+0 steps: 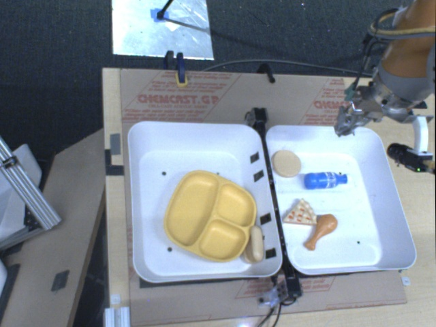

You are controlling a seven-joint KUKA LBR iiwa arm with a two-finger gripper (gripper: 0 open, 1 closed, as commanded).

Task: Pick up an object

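The gripper (345,125) hangs over the far right corner of the right bin (390,189); whether it is spread or pressed together cannot be told. In that bin lie a round cookie (287,163), a blue bottle (325,180), a pizza slice (300,213) and a drumstick (320,231). The left bin (153,148) holds a yellow divided plate (210,215) with a bread roll (255,243) touching its near right edge.

My two bins (204,131) are white. The divided tray (208,213) is plain yellow, the bottle (325,180) blue, the drumstick (321,229) orange-brown, the round cookie (287,163) tan, the pizza slice (300,213) beige speckled red.
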